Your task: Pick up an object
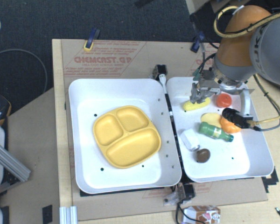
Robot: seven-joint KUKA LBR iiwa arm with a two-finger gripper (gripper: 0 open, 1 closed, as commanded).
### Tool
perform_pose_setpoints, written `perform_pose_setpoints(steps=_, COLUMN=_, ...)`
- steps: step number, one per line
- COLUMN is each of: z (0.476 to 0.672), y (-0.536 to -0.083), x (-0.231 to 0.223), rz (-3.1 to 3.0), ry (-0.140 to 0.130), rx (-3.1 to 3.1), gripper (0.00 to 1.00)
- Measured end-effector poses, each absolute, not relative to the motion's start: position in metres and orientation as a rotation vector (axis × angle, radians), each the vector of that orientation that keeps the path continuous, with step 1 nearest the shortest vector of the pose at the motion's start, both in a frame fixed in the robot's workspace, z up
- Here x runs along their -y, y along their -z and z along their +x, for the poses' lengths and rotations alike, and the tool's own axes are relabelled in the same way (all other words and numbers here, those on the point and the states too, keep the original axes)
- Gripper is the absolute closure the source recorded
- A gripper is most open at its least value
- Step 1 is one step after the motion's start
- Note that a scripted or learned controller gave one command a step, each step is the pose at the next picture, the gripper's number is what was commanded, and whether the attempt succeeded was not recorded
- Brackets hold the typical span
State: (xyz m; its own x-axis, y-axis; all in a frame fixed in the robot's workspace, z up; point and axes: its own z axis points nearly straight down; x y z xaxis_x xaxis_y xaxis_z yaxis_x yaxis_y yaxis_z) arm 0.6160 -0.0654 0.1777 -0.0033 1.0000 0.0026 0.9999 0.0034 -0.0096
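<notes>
1. The jaws hang over the far end of the right bin and point down. The slanted view does not show how wide they stand, and nothing can be seen gripped between them.
2. Right under their tips lies a small yellow banana-shaped toy, smooth and curved. I cannot tell whether it touches them.
3. Just to the right of the jaws sits a glossy red tomato-like ball.
4. Nearer the camera than the jaws lie several more things:
   - a pale yellow rounded piece
   - an orange piece against it
   - a green plastic bottle lying on its side
   - a white blocky piece
   - a dull brown ball
5. Well to the left of the jaws, the left bin holds a matte yellow divided plate with three compartments.
6. Both bins are shallow white plastic with rounded corners.
7. They rest on a table covered by brown board printed in red. A yellow-and-blue clamp grips its far edge, and dark carpet lies around it.
</notes>
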Motion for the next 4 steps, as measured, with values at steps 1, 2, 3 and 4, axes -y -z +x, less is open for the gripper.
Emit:
perform_pose_setpoints(steps=1, z=0.484, y=-0.184, x=0.045, rz=-2.216, ry=-0.010, rx=2.212, gripper=1.00)
perform_pose_setpoints(steps=2, z=0.481, y=-0.314, x=-0.017, rz=-2.217, ry=0.020, rx=2.237, gripper=1.00)
perform_pose_setpoints(steps=3, z=0.478, y=-0.283, x=-0.106, rz=-2.206, ry=-0.003, rx=2.228, gripper=1.00)
perform_pose_setpoints(steps=4, z=0.481, y=-0.413, x=-0.115, rz=-2.222, ry=0.024, rx=2.231, gripper=1.00)
